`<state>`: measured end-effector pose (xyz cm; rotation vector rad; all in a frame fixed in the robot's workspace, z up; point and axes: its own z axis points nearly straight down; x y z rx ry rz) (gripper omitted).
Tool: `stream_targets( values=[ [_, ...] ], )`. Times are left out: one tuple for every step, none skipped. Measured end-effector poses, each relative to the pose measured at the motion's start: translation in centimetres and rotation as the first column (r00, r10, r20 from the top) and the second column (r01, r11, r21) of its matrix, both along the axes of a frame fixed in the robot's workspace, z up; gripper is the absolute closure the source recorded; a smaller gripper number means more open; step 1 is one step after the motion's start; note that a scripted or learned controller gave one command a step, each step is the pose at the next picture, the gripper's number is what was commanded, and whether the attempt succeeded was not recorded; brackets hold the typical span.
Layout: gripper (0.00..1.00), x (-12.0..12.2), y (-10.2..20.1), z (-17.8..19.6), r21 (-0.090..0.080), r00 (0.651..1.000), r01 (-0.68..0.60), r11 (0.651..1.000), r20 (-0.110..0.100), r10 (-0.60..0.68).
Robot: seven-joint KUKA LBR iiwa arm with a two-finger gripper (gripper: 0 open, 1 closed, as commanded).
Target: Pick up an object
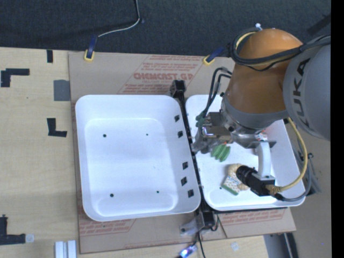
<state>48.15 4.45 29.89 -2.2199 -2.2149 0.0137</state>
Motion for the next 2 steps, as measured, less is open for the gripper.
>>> stream_targets(
  values=[
    [1.0, 2.7, 3.3, 11.7, 0.005, 1.0, -0.008, 1.0, 0.023, 0.008],
    [1.0, -0.2, -0.6, -7.3, -0.001, 1.0, 0.002, 1.0, -0.011, -0.002]
  ],
)
